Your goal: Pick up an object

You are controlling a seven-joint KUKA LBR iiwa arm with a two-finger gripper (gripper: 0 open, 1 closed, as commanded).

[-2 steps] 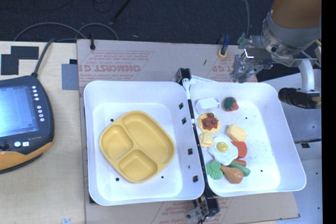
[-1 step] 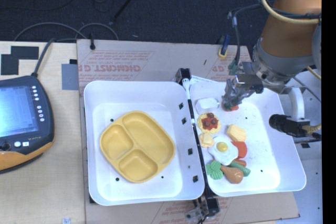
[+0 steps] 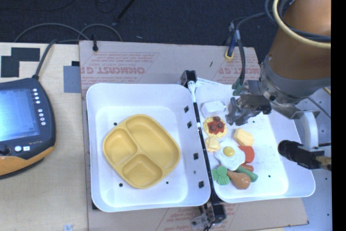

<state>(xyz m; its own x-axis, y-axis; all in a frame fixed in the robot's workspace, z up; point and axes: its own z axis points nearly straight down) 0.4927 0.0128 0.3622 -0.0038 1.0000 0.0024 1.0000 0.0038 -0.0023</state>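
The toy foods cluster in the right bin [image 3: 281,184]: a small pizza [image 3: 215,126], fried egg [image 3: 232,152], cheese wedge [image 3: 243,137] and drumstick [image 3: 238,178]. The gripper [image 3: 239,111] hangs just above and right of the pizza, its grasp state hidden. The left bin [image 3: 102,100] holds a yellow divided plate [image 3: 141,150], with bare floor around it.

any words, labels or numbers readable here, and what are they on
"CHEMCAST GP": red print, upside down, on the brown board behind the bins; partly blurred, so a best reading.
More red print on the board's front edge: too blurred to read.
Handheld screen at left: nothing legible.
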